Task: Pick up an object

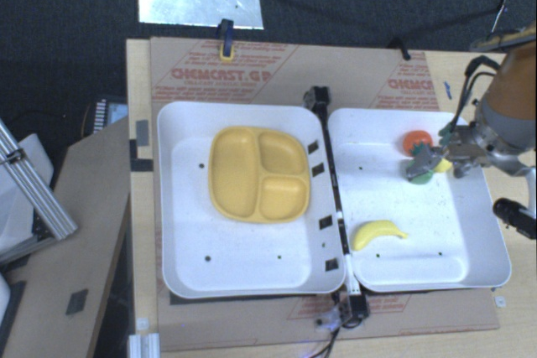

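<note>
Two shallow white bins are seen side by side on the bench (277,63). In the left bin (180,247) a yellow divided plate (256,173) is laid near the centre, its three compartments bare. In the right bin (470,264) a yellow banana (378,233) is found toward seven o'clock from that bin's centre, lying flat and well apart from everything else. Toward one o'clock of the same bin an orange-red object (417,141) is set, with a small green and yellow piece (435,167) just beside it at five o'clock. The arm (513,109) is brought in from three o'clock, and the gripper (422,166) is lowered over the right bin, just beside the orange-red object at its six o'clock and apparently touching or overlapping the green and yellow piece. Whether the fingers are released or clenched cannot be told, since they are blurred into the small items around them. Nothing is clearly seen held between them.
</note>
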`<state>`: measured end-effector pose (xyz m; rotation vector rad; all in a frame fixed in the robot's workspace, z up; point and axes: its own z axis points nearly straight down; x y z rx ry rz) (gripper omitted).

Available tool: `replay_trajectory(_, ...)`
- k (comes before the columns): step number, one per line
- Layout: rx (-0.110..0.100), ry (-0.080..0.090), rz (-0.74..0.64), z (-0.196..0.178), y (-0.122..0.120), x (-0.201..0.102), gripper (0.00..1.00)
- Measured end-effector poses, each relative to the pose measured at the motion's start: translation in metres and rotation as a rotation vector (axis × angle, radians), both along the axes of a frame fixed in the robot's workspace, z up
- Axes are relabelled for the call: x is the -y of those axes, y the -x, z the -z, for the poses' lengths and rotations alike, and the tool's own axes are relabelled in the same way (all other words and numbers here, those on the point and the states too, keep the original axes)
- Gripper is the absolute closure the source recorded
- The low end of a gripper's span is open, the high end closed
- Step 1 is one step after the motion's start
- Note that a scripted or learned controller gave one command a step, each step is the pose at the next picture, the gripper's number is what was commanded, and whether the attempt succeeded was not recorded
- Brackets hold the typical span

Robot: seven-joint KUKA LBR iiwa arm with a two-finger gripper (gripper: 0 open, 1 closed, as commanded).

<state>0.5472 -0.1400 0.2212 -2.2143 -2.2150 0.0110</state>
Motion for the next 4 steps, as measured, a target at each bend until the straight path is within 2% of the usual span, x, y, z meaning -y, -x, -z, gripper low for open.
replay_trajectory(1, 0.013, 0.002, -0.003, -0.007, -0.003, 0.000, 0.00)
replay_trajectory(2, 0.010, 0.001, 0.000, 0.038, 0.004, 0.002, 0.00)
replay_trajectory(3, 0.010, 0.001, 0.000, 0.097, 0.002, 0.009, 0.00)
replay_trajectory(4, 0.010, 0.001, 0.000, 0.139, 0.002, 0.009, 0.00)
